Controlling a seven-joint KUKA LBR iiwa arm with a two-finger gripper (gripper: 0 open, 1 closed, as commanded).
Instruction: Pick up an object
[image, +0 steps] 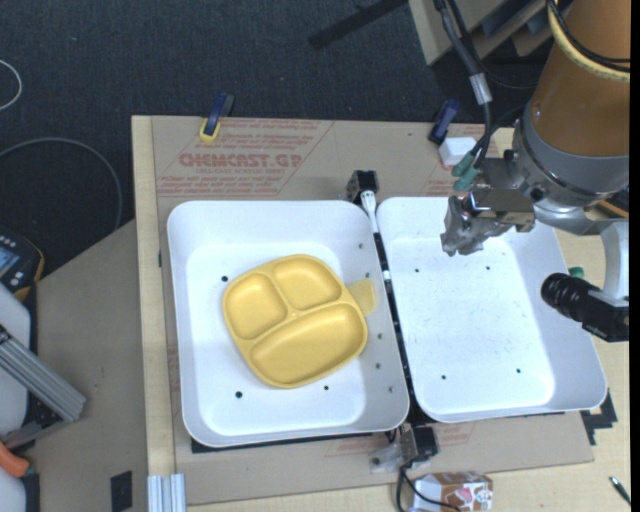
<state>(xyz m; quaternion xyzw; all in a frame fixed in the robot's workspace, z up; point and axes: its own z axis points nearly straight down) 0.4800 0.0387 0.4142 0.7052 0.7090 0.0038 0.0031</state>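
A yellow divided plate (294, 320) with three compartments lies in the left white bin (195, 240), near its middle. My gripper (462, 240) hangs over the far part of the right white bin (560, 385), well to the right of the plate and apart from it. Nothing shows between its fingers. From this angle the gap between the fingers is not readable.
The arm's grey and orange body (585, 90) fills the upper right. A black camera mount (585, 300) sits at the right bin's right edge. Clamps (213, 117) hold the cardboard base; a black bracket (362, 186) stands between the bins at the far side.
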